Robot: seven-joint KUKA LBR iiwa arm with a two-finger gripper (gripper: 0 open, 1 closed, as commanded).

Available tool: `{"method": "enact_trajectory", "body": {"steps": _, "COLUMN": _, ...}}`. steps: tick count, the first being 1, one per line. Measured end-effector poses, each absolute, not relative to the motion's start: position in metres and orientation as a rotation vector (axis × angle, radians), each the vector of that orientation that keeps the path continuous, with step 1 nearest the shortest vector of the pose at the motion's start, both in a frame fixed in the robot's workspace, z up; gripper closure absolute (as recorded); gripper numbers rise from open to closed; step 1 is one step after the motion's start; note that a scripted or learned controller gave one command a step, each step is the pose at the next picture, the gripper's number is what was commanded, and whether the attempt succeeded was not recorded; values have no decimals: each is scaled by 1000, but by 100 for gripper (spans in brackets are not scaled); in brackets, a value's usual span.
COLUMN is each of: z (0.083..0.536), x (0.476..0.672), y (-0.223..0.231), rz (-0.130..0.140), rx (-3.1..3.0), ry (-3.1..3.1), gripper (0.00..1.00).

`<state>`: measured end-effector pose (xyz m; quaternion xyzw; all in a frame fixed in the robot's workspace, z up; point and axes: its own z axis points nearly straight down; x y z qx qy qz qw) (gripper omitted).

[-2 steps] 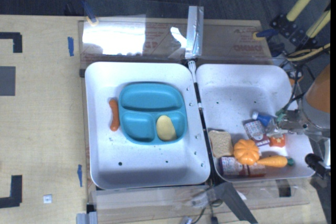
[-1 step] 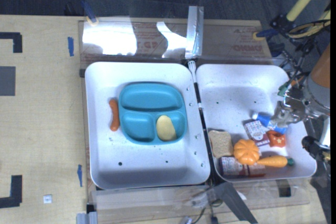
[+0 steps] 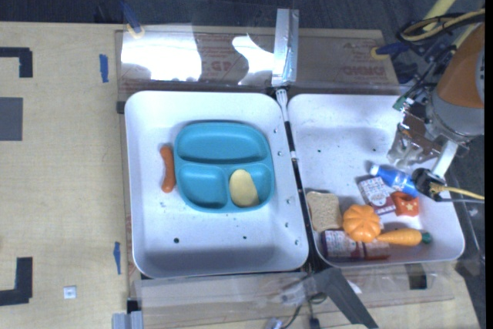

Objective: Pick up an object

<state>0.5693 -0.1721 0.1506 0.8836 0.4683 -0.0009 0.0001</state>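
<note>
My gripper (image 3: 417,166) hangs over the right side of the right bin (image 3: 339,127), its fingers spread open. A small blue bottle-like item (image 3: 393,178) lies just under and left of the fingertips; nothing is clamped between them. Below it, along the bin's front, are a red-and-white packet (image 3: 374,190), a small red piece (image 3: 406,205), an orange pumpkin (image 3: 361,221), a carrot (image 3: 400,237), a slice of bread (image 3: 323,209) and a labelled tube (image 3: 343,245).
The left bin (image 3: 146,189) holds a blue divided tray (image 3: 219,154) with a yellow potato-like item (image 3: 243,187) in its lower right compartment. An orange sausage (image 3: 167,168) lies left of the tray. A yellow cable (image 3: 462,195) trails from the wrist.
</note>
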Motion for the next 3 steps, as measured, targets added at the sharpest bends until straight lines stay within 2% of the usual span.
{"method": "enact_trajectory", "body": {"steps": 1, "z": 151, "x": 570, "y": -172, "rz": -2, "rx": 2775, "ry": 1471, "gripper": 0}}
{"method": "enact_trajectory", "body": {"steps": 2, "z": 99, "x": 502, "y": -178, "rz": 44, "rx": 2812, "ry": 1353, "gripper": 0}}
{"method": "enact_trajectory", "body": {"steps": 3, "z": 97, "x": 548, "y": -187, "rz": 31, "rx": 2817, "ry": 1358, "gripper": 0}}
